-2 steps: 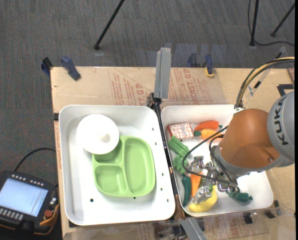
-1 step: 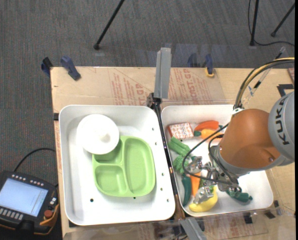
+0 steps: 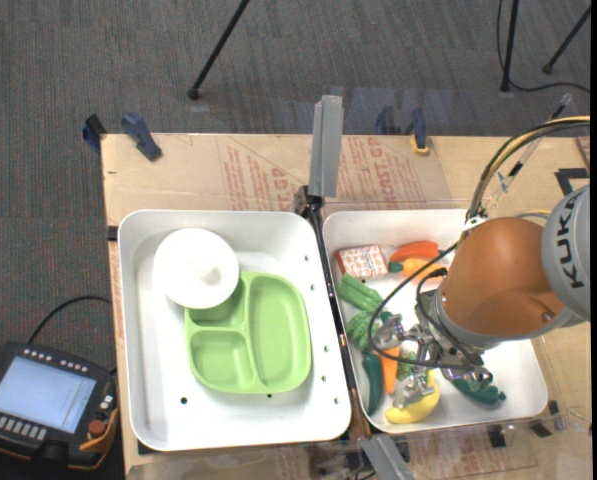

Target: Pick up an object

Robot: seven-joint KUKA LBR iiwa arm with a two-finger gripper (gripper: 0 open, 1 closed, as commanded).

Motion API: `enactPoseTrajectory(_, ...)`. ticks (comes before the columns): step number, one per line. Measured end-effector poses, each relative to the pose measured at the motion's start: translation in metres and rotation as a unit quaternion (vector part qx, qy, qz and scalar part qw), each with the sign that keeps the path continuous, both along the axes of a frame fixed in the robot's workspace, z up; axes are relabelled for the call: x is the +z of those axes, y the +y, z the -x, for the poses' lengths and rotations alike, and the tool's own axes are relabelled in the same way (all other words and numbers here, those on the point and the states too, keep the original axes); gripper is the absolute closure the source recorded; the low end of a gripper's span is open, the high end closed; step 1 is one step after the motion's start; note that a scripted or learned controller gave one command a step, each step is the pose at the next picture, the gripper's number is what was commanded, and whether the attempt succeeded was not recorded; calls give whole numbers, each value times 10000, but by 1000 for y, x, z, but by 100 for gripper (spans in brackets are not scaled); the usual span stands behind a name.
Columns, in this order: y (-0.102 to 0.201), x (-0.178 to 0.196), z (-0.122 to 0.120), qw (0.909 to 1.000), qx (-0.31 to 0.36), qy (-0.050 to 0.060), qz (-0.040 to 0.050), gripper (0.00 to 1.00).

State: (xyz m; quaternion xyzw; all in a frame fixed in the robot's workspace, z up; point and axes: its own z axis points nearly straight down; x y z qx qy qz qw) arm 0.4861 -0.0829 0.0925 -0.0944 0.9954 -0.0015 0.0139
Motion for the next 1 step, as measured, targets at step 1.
enactPoseTrajectory(1,-1,-2,-4,9996,282,53,3,0)
